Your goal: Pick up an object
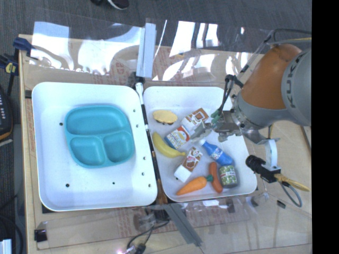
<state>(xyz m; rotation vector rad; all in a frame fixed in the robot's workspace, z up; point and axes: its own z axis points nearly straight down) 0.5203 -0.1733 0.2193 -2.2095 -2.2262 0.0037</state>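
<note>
While the gripper (207, 129) hovers in the right bin (159, 97), I cannot tell its opening. At its seven o'clock the banana (165, 146) lies nearby: light, stiff, slick plastic, I judge, best pinched mid-curve.

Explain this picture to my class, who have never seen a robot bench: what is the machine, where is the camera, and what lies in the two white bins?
The camera hangs above a bench and looks down at a slant. The grey machine with the orange band is a robot arm reaching in from the right. Its tool, two fingers for grasping, hovers low over the right bin; whether the fingers are open or shut is hard to tell, and nothing shows between them.

The left bin holds a blue divided tray. The right bin holds toy food: a banana, a cookie, small cartons, a blue bottle, a jar and carrots.
</note>
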